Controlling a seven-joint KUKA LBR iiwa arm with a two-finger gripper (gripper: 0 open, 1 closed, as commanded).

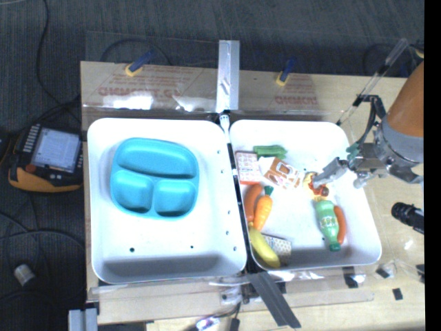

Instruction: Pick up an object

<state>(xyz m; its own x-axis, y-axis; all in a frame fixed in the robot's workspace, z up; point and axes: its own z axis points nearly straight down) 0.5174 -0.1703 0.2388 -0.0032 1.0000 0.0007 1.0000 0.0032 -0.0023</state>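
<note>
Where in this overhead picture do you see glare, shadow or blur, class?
Camera view: glare washes the clear plastic sheet behind the bins; the blue three-compartment tray shows soft sheen; shadow lies along the left white bin's near wall; the orange-banded arm and its gripper look slightly soft.

A blue sectioned tray [154,176] sits in the left bin [103,254] (three compartments), and a handheld device [49,156] lies on the floor.

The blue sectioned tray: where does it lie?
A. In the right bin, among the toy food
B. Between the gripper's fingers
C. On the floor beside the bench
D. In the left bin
D: the blue sectioned tray rests flat on the floor of the left bin.
</note>
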